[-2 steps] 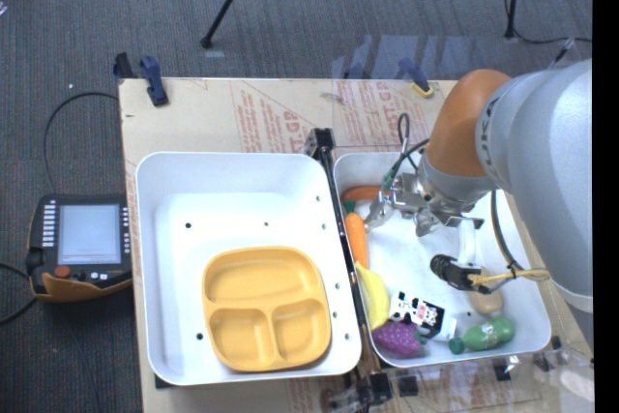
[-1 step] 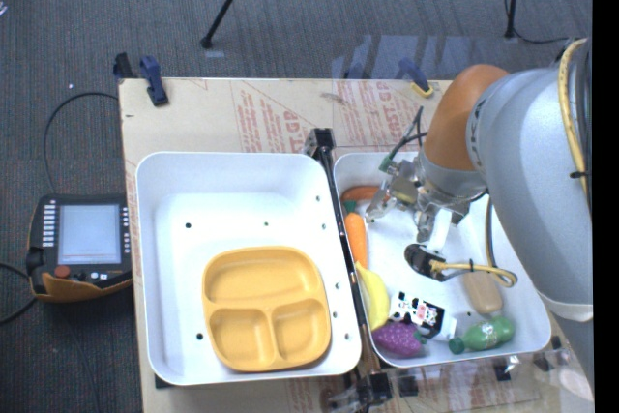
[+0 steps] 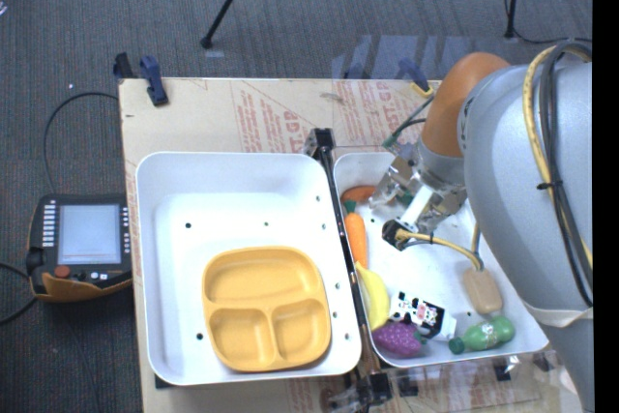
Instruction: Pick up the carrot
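A small screen box [image 3: 82, 245] with an orange edge is seen on the dark floor at 9 o'clock, and a black cord is looped above it. The brown bench [image 3: 251, 116] is placed next to it, and two blue clips are fixed at its far edge. The left bin [image 3: 164, 208] is set on the bench. A yellow tray [image 3: 266, 307] with three parts is laid flat in that bin, toward 6 o'clock.

The right bin [image 3: 455, 278] is set just beside the left one. The carrot [image 3: 356, 238] is found in the right bin, right against its left wall, with its green end at 12 o'clock and its tip at 6 o'clock. A yellow banana [image 3: 373, 294] is laid just below the carrot. A purple bunch of grapes [image 3: 398, 339] is seen at 6 o'clock in this bin, with a black-and-white carton [image 3: 420, 313] touching it. A green bottle [image 3: 484, 335] and a tan piece [image 3: 482, 290] are seen toward 4 o'clock.

The claw [image 3: 399, 206] is held over the right bin, near the carrot but apart from it. Whether the claw is open or closed cannot be told. Nothing is seen between its fingers. The big grey arm [image 3: 532, 179] is seen at 3 o'clock.
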Tool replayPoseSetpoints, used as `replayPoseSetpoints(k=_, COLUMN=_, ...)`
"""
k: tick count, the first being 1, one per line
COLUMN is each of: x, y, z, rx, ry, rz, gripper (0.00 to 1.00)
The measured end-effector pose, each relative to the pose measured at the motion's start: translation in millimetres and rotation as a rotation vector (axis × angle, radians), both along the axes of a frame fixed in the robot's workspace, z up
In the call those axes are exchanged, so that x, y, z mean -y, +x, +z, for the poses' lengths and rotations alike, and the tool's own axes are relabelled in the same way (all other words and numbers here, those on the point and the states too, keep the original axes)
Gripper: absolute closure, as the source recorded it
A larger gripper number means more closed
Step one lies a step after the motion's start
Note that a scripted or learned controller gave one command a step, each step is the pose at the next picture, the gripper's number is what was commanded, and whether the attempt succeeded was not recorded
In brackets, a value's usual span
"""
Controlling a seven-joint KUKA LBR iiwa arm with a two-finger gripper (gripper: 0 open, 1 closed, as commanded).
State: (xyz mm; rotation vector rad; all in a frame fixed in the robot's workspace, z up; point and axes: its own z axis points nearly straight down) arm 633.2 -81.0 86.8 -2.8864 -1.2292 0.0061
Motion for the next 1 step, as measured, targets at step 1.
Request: replayPoseSetpoints(k=1, x=-2.7, y=-0.3, z=8.9, rx=-0.007, ry=0.002, rz=0.012, gripper=1.00)
